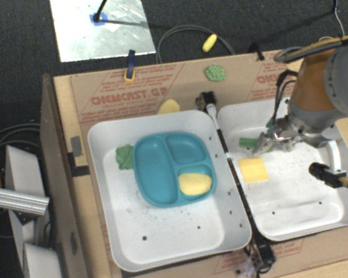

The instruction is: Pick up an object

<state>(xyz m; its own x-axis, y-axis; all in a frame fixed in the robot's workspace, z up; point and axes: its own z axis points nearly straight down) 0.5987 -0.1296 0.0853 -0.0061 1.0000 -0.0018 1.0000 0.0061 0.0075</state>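
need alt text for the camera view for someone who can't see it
A grey arm's end effector reaches into the right white bin, beside a small green object and above a yellow square. The left white bin holds a teal divided plate carrying a yellow item.

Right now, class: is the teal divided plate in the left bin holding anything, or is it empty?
Holding something. A yellow lemon-like object sits in the lower right compartment of the teal divided plate; its other compartments look bare.

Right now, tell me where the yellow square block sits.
In the camera view, the yellow square block lies flat in the right bin, near its left wall, just below the gripper and a small green piece.
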